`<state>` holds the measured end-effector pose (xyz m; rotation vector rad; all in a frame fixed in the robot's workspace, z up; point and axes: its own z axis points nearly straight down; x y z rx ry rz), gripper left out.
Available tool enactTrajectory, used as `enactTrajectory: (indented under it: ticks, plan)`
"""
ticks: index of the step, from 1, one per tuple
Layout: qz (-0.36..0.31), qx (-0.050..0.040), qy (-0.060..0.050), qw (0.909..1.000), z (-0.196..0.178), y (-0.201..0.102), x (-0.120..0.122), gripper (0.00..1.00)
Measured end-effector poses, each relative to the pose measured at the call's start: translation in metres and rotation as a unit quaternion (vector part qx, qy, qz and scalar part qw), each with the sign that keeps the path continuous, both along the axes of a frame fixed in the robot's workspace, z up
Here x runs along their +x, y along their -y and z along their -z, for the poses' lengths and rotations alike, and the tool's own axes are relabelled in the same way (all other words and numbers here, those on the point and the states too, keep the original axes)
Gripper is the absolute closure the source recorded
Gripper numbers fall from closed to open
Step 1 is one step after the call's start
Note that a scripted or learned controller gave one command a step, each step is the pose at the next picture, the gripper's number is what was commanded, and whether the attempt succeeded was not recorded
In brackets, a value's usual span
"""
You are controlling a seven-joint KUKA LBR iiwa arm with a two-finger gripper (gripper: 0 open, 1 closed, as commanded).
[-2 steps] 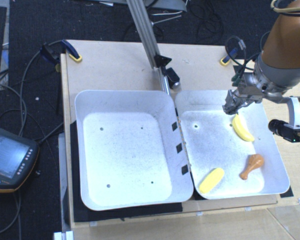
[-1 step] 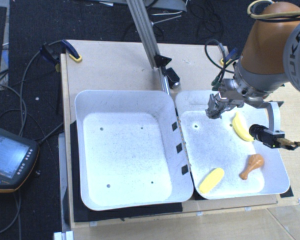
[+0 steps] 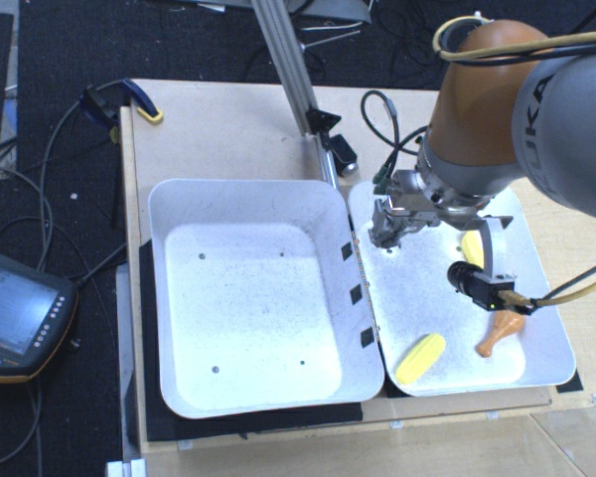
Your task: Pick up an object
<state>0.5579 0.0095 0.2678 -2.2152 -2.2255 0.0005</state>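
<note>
The corn cob (image 3: pixel 419 358) lies at the near edge of the right bin (image 3: pixel 546 366), with an orange drumstick-shaped toy (image 3: pixel 501 333) beside it and a yellow piece (image 3: pixel 471 245), perhaps a banana, partly behind my wrist. My tool (image 3: pixel 386 235) hangs over the bin's far left corner, well apart from the cob; I cannot tell how far it is open. The left bin (image 3: pixel 169 207) sits alongside on the counter (image 3: pixel 219 127).

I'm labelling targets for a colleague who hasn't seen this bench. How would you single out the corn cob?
Look in the right-hand white bin, then at its near edge. The corn cob is the stubby yellow piece lying slantwise there, left of the orange drumstick-shaped toy.
</note>
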Motion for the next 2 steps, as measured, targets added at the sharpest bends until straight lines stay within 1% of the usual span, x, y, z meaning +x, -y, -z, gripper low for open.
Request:
enactTrajectory:
  ticks: [1, 2]
  plan:
    - [0.001, -0.0002, 0.000, 1.0000, 0.019, -0.039, -0.023, 1.00]
    - [0.000, 0.0000, 0.000, 1.0000, 0.017, -0.087, -0.040, 1.00]
